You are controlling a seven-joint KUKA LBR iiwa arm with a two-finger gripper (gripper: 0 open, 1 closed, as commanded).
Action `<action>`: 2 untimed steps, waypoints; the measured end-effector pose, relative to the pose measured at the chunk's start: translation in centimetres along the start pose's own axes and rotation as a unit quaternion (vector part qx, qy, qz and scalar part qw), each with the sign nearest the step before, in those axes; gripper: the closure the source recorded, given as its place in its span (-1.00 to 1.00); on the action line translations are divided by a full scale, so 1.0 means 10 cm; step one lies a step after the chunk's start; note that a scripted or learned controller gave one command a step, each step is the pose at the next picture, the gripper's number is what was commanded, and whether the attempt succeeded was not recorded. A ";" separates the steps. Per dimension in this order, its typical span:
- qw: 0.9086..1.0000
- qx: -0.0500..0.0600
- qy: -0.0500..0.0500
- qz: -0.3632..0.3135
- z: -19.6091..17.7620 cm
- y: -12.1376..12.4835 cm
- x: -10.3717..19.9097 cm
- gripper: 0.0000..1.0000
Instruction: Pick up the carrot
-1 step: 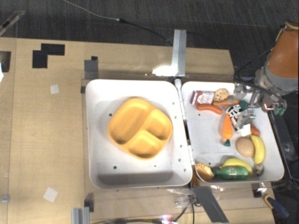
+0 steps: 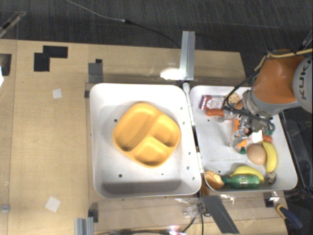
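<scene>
Camera view shows you the arm (image 2: 281, 80) reaching in from the right, its end effector (image 2: 244, 129) lowered into the right bin (image 2: 215, 131). The carrot (image 2: 238, 125) appears as a small orange sliver just under the wrist, near the middle of that bin, partly hidden by the tool and its cables. You cannot tell from here whether the end effector is open or closed, nor whether anything sits within it, so treat the grasp as unconfirmed.

Around the carrot the bin is crowded. A brown round fruit, perhaps a kiwi or potato (image 2: 256, 153), lies just in front of it, with a banana (image 2: 270, 155) beside that. A second banana (image 2: 247, 171) and a green vegetable (image 2: 243, 181) line the near wall, and a red-and-white packet (image 2: 211, 103) sits by the far wall.

The left bin (image 2: 100, 131) holds a yellow divided plate (image 2: 146, 133) and plays no part here.

As for progress, you should judge the approach as done: the tool is down at the carrot's spot. What remains is the part that counts, namely a firm hold and a lift clear of the bin floor. Nothing shows the carrot raised, so the pick is not yet achieved. Watch for neighbouring items being nudged or taken instead.
</scene>
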State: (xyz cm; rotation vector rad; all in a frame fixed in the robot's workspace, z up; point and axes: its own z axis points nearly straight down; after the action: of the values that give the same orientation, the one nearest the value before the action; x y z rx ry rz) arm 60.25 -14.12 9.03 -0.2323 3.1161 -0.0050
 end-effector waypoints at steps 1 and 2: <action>1.000 0.001 -0.003 -0.003 -0.13 0.02 -0.03 1.00; 0.928 -0.002 0.001 -0.372 0.00 0.04 0.15 1.00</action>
State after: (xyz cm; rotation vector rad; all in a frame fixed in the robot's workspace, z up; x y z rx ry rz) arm 58.67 -13.96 8.99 -1.3756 2.8107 -0.0097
